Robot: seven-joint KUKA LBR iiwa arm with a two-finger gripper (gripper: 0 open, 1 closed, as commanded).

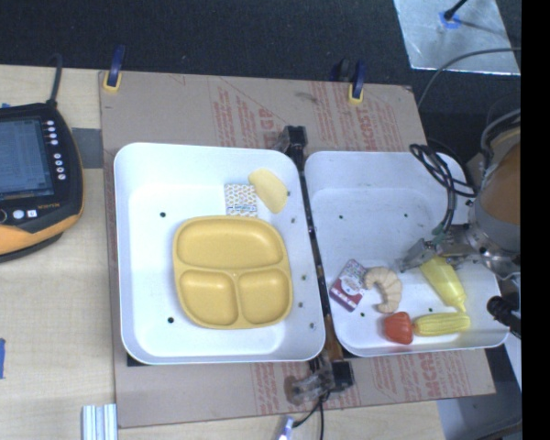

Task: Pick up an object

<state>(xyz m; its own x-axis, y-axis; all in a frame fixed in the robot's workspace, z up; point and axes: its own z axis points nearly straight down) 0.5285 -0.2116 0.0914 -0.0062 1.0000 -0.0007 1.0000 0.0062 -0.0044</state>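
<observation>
My gripper [433, 250] hung low over the right bin [367, 177], just above the yellow bottle [445, 282], which lay tilted on the bin's floor beside the croissant [385, 287]. My arm [500, 186] reached in from the right, cut off at the edge. Whether my jaws stood wide or narrow, I could not tell.

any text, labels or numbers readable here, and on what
None can be read.
Cardboard sheet: red printed lettering, too blurred to read.
Handheld pendant: screen text too small.
Small packet in the left bin: pattern, illegible.
Red and white packet in the right bin: print blurred.
</observation>
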